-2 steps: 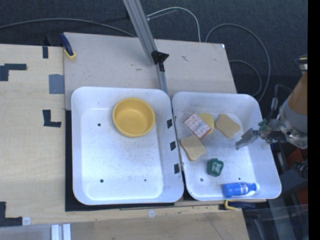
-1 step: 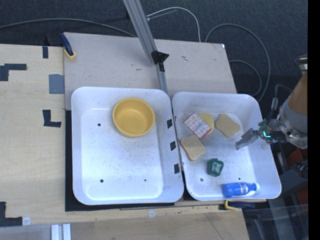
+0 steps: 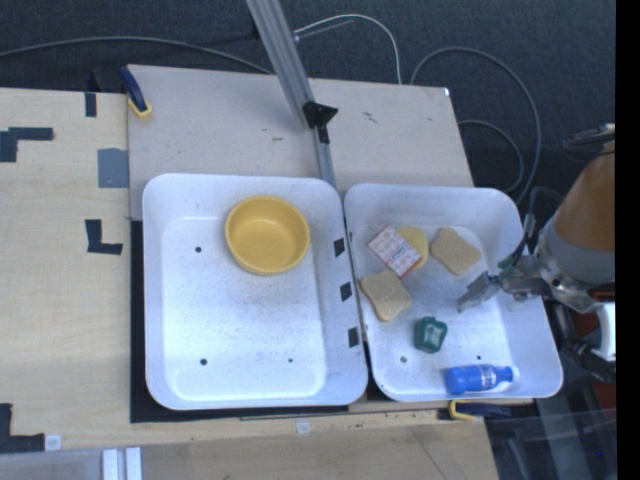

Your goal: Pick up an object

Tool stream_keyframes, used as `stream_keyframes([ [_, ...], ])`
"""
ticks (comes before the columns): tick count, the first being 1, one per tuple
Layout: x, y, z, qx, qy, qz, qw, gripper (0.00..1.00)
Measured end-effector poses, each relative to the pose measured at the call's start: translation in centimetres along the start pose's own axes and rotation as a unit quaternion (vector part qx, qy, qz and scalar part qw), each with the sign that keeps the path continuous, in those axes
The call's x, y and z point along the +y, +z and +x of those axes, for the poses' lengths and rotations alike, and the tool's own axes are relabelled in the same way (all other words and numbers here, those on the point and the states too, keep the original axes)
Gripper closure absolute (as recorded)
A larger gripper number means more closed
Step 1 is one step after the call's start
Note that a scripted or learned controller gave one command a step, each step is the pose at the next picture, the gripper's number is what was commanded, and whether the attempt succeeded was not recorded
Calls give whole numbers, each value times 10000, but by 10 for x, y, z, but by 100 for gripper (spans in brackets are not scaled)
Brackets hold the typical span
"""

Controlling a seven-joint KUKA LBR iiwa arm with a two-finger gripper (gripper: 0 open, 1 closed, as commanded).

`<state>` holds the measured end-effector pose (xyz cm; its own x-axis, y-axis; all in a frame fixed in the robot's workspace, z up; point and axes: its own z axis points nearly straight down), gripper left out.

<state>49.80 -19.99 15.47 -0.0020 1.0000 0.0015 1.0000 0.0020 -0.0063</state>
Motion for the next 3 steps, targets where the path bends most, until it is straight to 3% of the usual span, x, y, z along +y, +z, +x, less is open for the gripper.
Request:
stream_keyframes([
  [1, -2, 64, -1, -2, 4, -2, 10000, 0],
  [2, -2, 64, -1, -5, 10, -32, 10000, 0],
  [3, -2, 55, -1, 0, 3, -26, 10000, 100],
])
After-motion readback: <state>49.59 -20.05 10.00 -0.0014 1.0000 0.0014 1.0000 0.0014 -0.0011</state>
